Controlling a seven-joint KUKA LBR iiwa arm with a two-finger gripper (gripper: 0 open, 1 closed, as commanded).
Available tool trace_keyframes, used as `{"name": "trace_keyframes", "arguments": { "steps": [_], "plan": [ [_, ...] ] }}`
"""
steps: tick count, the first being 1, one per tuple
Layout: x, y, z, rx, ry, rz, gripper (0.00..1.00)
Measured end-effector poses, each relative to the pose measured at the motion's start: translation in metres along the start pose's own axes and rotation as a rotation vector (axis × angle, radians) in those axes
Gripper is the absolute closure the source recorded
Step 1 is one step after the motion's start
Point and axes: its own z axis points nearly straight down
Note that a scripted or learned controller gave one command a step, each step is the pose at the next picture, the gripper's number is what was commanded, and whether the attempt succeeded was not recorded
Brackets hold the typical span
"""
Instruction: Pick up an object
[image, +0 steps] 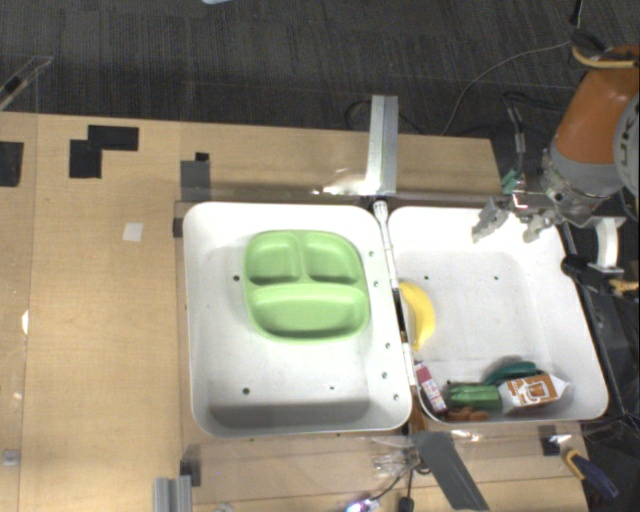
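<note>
My gripper (512, 224) hangs over the far edge of the right bin (520, 290), below the orange-banded wrist. Its two fingers (489, 220) are spread apart, open, with nothing between them. A yellow banana (421, 312) lies against the right bin's left wall. Along that bin's near edge sit a small brown carton (529, 390), a dark green item (515, 369), a brown and green packet (470, 397) and a pink tube (427, 385). All of these lie well below and apart from the gripper.
A green divided plate (304, 283) rests in the left bin (205, 330). A metal post (384, 140) stands at the far end of the divider between the bins. Cables run across the dark floor behind the bench.
</note>
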Motion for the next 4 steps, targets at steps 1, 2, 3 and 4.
{"name": "trace_keyframes", "arguments": {
  "steps": [1,2,3,4],
  "plan": [
    [0.001,0.002,-0.013,-0.006,-0.001,-0.006,1.00],
    [0.001,0.002,-0.013,-0.006,-0.001,-0.007,0.00],
    [0.039,-0.024,0.094,0.000,0.000,-0.072,0.00],
    [0.025,-0.009,0.083,-0.004,-0.001,-0.197,0.00]
  ]
}}
